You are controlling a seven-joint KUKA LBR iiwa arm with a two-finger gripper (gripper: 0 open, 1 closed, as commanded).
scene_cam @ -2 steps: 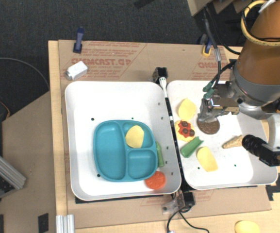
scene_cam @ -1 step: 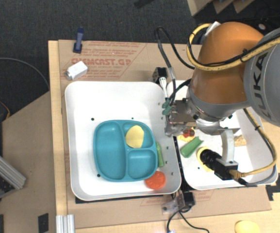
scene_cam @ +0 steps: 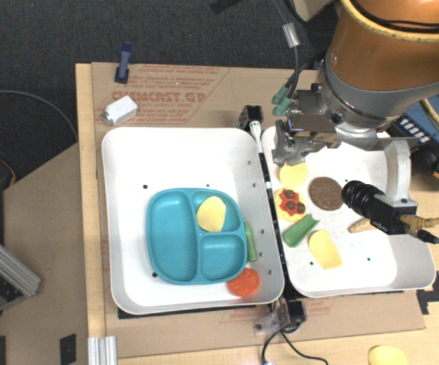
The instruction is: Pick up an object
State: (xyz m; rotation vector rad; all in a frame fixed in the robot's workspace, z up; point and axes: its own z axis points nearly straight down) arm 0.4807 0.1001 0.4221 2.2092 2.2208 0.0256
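Gripper (scene_cam: 287, 149) is low over the far left corner of the right bin (scene_cam: 386, 271). From my feed I cannot tell whether it is open, closed or gripping anything.

Candidate objects, working outward:
- Pale yellow piece (scene_cam: 294, 175), just in front of the gripper and closest to it.
- Brown disc (scene_cam: 326, 192), just right of that piece.
- Red piece with dark spots (scene_cam: 289, 201), by the bin's left wall.
- Green piece (scene_cam: 300, 229), lying at a slant.
- Second yellow piece (scene_cam: 325, 249), nearer the front.

Left bin (scene_cam: 128, 173): a teal divided plate (scene_cam: 175, 238) carries a yellow lump (scene_cam: 211, 214) in its upper right compartment. A thin green strip (scene_cam: 250, 243) lies along the plate's right edge. A red-orange round piece (scene_cam: 243, 282) sits at its front right corner.
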